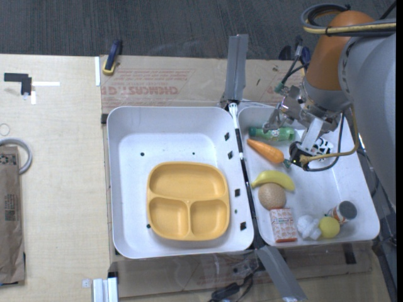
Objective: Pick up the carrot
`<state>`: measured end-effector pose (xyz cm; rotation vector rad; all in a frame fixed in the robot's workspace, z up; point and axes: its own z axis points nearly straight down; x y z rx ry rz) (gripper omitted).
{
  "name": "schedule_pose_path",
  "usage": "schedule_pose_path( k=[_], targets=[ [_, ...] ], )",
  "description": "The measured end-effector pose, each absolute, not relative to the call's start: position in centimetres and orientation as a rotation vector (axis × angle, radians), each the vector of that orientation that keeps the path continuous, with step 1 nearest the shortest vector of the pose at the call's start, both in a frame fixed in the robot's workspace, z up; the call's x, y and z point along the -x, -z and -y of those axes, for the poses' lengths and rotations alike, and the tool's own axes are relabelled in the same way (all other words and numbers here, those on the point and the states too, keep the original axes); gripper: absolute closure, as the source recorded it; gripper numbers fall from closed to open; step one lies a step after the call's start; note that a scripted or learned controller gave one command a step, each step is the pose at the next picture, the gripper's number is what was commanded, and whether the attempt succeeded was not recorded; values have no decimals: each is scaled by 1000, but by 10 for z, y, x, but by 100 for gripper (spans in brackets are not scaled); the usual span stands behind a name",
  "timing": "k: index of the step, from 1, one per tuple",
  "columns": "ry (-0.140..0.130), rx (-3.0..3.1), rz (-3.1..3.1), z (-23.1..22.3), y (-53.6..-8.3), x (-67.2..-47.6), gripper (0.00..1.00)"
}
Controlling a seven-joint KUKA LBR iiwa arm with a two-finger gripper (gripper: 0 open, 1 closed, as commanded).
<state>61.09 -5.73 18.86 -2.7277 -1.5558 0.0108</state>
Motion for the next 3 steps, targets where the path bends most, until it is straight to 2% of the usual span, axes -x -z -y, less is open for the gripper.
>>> schedule_pose_path(
  k=[1,2,3],
  targets=[
    [-10,2688,1618,95,-106,-588,0],
    [-8,2463,1944,94,-89,-594,0],
    [-10,3005,911,107,-89,-606,0]
  ],
)
